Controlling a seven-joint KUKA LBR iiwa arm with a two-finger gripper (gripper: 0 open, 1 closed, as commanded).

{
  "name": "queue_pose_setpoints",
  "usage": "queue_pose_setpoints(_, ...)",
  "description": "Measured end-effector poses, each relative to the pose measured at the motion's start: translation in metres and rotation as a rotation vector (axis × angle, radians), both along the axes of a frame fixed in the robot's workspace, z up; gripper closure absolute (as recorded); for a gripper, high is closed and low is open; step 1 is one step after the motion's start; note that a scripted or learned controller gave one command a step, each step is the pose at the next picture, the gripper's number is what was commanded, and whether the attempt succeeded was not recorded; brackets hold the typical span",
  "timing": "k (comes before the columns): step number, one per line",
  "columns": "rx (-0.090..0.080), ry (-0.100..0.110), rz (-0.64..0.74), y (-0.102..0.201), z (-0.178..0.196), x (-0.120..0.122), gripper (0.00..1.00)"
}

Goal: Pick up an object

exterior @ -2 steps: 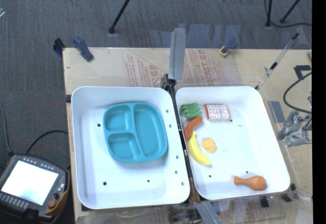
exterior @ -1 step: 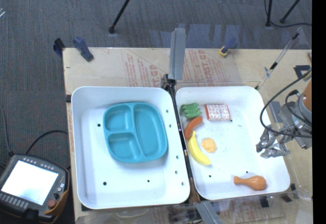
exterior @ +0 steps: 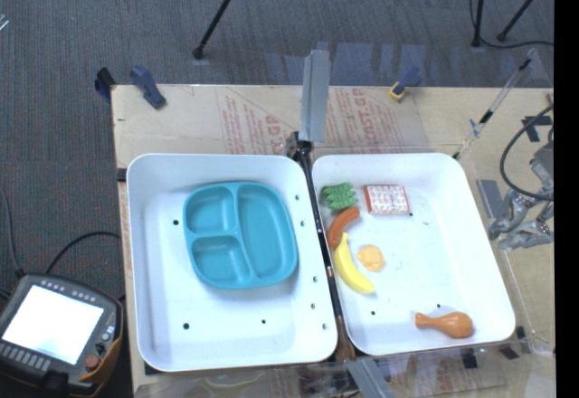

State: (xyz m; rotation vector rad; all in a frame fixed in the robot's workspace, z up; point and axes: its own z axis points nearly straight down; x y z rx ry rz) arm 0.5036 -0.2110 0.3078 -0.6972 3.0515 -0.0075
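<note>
The right white bin [exterior: 470, 197] holds several toy foods. A green leafy piece [exterior: 338, 195] lies at its back left, with a red-and-white box [exterior: 386, 199] beside it. In front of the green piece an orange sausage [exterior: 341, 226] lies on a slant, and a yellow banana [exterior: 352, 268] lies in front of that. A fried egg [exterior: 371, 258] rests just right of the banana. A brown drumstick [exterior: 445, 323] lies near the bin's front right corner. My gripper [exterior: 520, 226] hangs as a grey shape outside the bin's right wall, apart from all the food.
The left white bin [exterior: 154, 297] holds a blue divided plate [exterior: 242, 234]. A grey post [exterior: 314, 102] stands behind the seam between the bins. Clamps [exterior: 147, 85] grip the bench's back edge. A teach pendant [exterior: 59, 328] lies on the floor at front left.
</note>
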Motion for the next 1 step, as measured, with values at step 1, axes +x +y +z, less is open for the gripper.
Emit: queue_pose_setpoints(1,0.002,0.006,0.28,0.0001,0.0722,0.0017,1.0)
